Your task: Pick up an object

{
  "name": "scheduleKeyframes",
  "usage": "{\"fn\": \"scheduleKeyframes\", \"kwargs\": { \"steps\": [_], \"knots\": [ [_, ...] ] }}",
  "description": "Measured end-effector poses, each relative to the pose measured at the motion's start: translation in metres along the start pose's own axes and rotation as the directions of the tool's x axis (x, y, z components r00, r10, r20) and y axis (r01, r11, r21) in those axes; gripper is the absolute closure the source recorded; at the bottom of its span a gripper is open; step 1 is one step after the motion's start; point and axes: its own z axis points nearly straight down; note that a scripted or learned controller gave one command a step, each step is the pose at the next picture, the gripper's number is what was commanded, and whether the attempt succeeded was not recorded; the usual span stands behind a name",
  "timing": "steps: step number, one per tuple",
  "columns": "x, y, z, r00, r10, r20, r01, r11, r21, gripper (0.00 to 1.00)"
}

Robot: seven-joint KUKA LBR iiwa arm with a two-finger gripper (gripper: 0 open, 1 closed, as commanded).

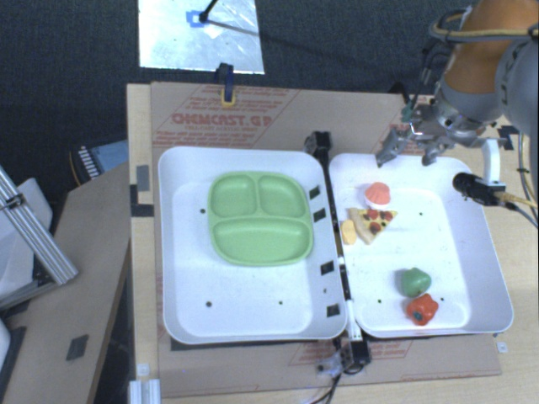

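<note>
My gripper [410, 152] hangs over the far edge of the right bin [472, 251], its two dark fingers spread apart with nothing between them. Just below and left of it lies a small red and white toy [378, 194]. Beside that rests a pizza slice toy [371, 223] with a yellow piece [348, 231] at its left. Near the bin's front sit a green pepper [413, 281] and a red pepper [422, 309], touching each other.
The left bin [181, 310] holds a green divided plate [260, 218]. Black clips [330, 268] line the seam between the bins. A black cylinder on the arm [473, 188] juts over the right bin's far right. Cardboard underlies both bins.
</note>
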Motion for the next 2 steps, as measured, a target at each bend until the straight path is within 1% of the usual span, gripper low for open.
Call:
{"fn": "scheduleKeyframes", "kwargs": {
  "steps": [1,2],
  "knots": [
    [0.0,0.002,-0.009,1.0,-0.002,0.001,0.002,1.0,-0.013,0.0],
    [-0.004,0.004,0.033,1.0,0.0,0.001,0.0,1.0,-0.012,0.0]
  ]
}}
